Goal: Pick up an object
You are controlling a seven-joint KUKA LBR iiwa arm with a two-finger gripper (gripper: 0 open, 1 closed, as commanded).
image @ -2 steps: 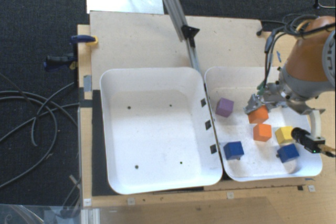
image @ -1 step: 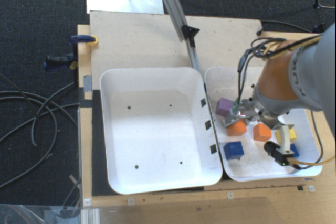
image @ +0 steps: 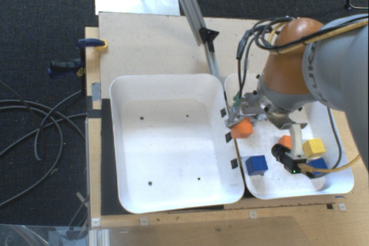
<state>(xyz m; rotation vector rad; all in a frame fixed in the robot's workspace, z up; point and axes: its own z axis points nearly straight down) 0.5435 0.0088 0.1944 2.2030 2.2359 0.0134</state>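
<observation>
Pincer (image: 237,119) fingers unreadable under the grey wrist, low over a small orange block (image: 243,129) by the right white plastic bin's (image: 345,181) left wall (image: 235,141); that wall could foul the grasp, nudging the block aside.

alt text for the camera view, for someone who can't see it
A grey and orange robot arm reaches over the right white bin, which holds an orange object, a blue cube and a yellow cube. The left bin sits beside it.
</observation>
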